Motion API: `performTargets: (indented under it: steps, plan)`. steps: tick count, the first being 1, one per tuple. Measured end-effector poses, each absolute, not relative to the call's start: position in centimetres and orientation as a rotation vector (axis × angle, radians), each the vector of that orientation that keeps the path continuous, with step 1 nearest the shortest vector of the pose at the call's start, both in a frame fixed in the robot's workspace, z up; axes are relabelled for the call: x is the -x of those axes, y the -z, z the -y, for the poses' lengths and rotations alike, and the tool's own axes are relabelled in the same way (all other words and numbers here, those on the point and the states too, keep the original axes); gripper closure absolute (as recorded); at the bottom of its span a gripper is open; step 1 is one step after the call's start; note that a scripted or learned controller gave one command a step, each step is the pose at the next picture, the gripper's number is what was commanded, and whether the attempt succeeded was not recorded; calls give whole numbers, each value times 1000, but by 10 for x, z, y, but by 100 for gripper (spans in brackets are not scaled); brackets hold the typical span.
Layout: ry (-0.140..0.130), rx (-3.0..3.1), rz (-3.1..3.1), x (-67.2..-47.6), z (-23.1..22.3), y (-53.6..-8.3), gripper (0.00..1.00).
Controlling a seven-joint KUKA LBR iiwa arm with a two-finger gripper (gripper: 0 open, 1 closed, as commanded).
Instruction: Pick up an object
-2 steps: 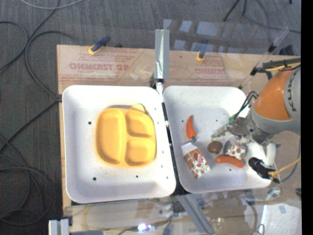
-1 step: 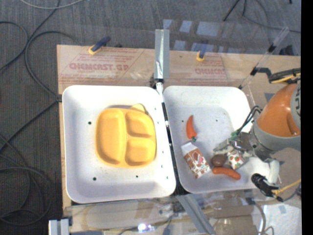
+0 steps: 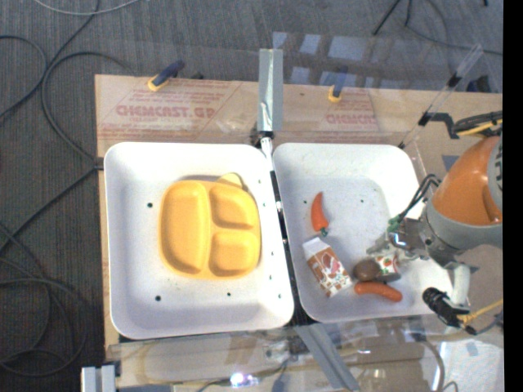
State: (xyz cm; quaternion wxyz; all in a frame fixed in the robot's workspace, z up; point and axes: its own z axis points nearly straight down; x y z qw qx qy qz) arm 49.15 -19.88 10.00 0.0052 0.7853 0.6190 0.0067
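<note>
Gripper (image 3: 392, 250) sat low in right bin (image 3: 351, 158), over small packet (image 3: 386, 263) & brown lump (image 3: 365, 269). Finger state: cannot tell. Sausage (image 3: 378, 291) touching beside, carton (image 3: 327, 268) near. Best approach judged: centred on one item, straight descent, no nudging neighbours.

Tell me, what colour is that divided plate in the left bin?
Yellow-orange all over; the divided plate shows plainly in the camera view.

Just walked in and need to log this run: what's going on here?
The arm's gripper is low in the right bin, by a small carton, a brown ball and a sausage. A milk carton and carrot lie nearby. The left bin holds a yellow tray.
</note>
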Motion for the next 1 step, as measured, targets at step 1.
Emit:
performTargets:
  steps: [1]
  plan:
    - [8,-2668,-1657,-552,138,-204,100]
